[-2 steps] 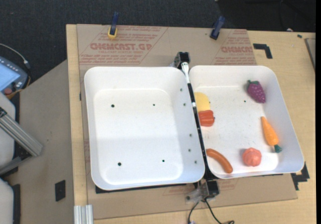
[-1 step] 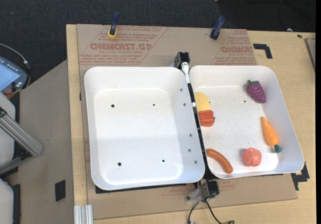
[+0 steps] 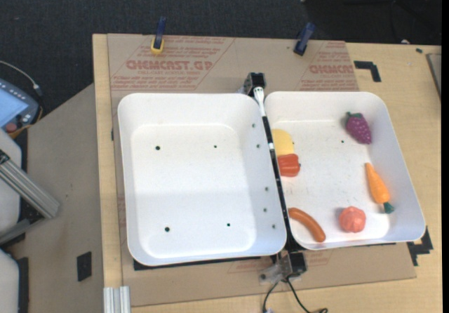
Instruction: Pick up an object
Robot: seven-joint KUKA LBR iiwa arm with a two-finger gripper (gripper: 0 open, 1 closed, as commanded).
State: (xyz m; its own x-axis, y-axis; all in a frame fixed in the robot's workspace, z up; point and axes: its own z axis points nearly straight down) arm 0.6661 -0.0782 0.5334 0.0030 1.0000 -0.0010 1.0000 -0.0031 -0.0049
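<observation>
The right bin (image 3: pixel 330 111) holds several toy foods. A purple bunch of grapes (image 3: pixel 358 128) lies near its far right corner. A yellow piece (image 3: pixel 282 141) and a red-orange piece (image 3: pixel 288 165) rest against the bin's left wall. An orange carrot (image 3: pixel 377 186) lies along the right side. A round red-pink fruit (image 3: pixel 352 219) and an orange-red sausage (image 3: pixel 307 224) sit near the front edge.
The left bin (image 3: pixel 133 164) stands beside the right one, joined along a black clip strip (image 3: pixel 267 143). Blue clamps (image 3: pixel 304 38) and a yellow-blue clamp (image 3: pixel 158 36) hold the cardboard sheet at the back. A cable (image 3: pixel 280 290) trails off the front.
</observation>
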